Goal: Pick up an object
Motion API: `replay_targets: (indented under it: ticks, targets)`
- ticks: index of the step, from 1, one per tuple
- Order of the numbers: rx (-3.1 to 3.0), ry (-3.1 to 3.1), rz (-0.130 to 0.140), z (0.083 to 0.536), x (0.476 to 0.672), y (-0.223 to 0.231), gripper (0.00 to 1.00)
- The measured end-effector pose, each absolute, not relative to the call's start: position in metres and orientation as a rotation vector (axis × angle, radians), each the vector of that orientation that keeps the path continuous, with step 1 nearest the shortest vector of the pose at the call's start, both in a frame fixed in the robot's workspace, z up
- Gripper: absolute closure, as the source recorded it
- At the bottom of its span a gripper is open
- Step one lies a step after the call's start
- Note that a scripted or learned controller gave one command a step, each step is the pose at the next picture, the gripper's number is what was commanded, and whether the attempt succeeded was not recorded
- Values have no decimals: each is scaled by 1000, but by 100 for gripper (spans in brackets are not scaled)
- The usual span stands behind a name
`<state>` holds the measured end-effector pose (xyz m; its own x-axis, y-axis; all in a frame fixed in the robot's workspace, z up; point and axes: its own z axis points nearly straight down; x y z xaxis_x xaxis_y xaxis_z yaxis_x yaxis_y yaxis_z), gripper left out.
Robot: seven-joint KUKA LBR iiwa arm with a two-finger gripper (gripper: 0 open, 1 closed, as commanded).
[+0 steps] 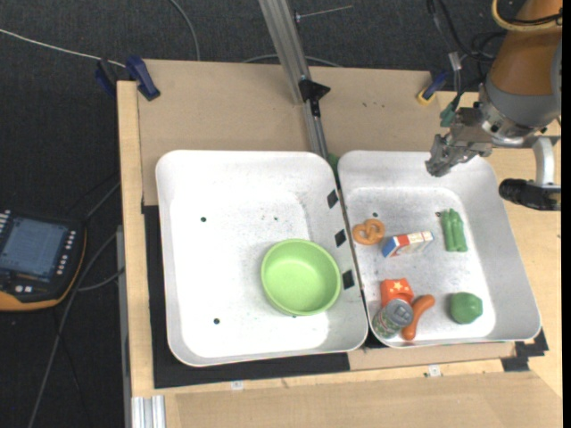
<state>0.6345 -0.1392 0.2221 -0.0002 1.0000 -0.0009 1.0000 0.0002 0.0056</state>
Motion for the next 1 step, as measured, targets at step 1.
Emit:
replay_targets:
  ticks: [1]
  targets:
    - [2218,2219,5,265,635,-139,100]
